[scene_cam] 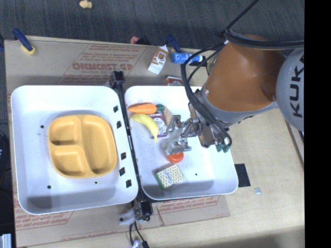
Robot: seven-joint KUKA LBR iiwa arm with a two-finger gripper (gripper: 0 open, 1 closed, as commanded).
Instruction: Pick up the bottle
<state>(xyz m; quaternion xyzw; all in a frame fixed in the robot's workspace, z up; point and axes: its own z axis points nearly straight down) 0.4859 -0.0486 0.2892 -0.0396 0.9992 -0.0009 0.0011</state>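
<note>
Your gripper [175,140] hangs low in the right bin [220,182], over something red [176,157] beside the banana [146,123]; its grip, can't tell

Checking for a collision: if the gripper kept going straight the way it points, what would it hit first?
Probably the red item just beneath the gripper in the right bin; depth is unclear from this slanted view.

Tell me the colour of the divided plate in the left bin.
Yellow; the divided plate shows clearly in the camera view.
</note>
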